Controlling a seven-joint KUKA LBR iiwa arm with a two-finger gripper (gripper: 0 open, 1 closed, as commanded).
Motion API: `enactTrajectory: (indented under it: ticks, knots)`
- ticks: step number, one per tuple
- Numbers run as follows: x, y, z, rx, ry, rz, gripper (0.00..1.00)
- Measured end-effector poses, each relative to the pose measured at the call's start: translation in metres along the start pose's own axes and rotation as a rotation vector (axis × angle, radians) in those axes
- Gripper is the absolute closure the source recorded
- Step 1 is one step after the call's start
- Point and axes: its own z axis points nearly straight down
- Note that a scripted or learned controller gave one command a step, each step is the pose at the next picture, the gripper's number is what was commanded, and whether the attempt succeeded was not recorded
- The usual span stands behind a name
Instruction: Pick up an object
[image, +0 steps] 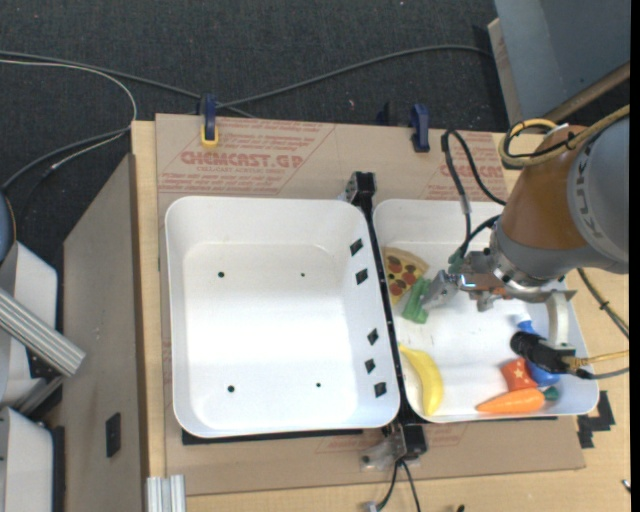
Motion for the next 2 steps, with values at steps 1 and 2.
enactTrajectory:
  ticks: [1, 2]
  knots:
    - [0.0, 0.029, 0.046, -0.008, 0.002, -0.006, 0.0]
    - [0.0, 0.032, 0.03, -0.019, 0.0, -0.007, 1.0]
